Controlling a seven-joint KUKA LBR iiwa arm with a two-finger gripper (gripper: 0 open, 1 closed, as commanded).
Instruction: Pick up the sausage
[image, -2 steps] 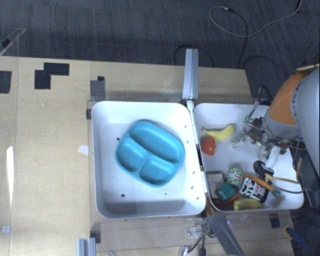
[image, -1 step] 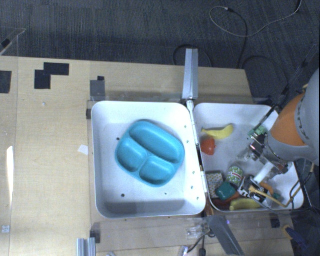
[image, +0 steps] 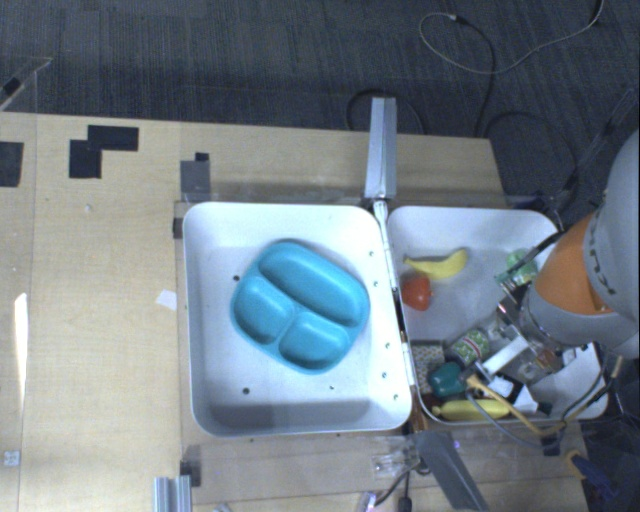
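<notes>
My gripper (image: 488, 356) is low in the front part of the right bin (image: 470, 228), reaching in from the right under the orange-banded wrist (image: 562, 282). It sits among a cluster of small items: a green and white can-like object (image: 466, 347) at its tip, a teal object (image: 445, 378) just in front, and a yellow object (image: 464, 408) against the front wall. The arm hides the right side of this bin.
A yellow banana (image: 440, 264) and a red tomato (image: 416, 291) lie near the right bin's left wall. The left bin (image: 210, 330) holds a blue divided plate (image: 300, 305). A metal divider (image: 381, 150) stands behind the two bins.
</notes>
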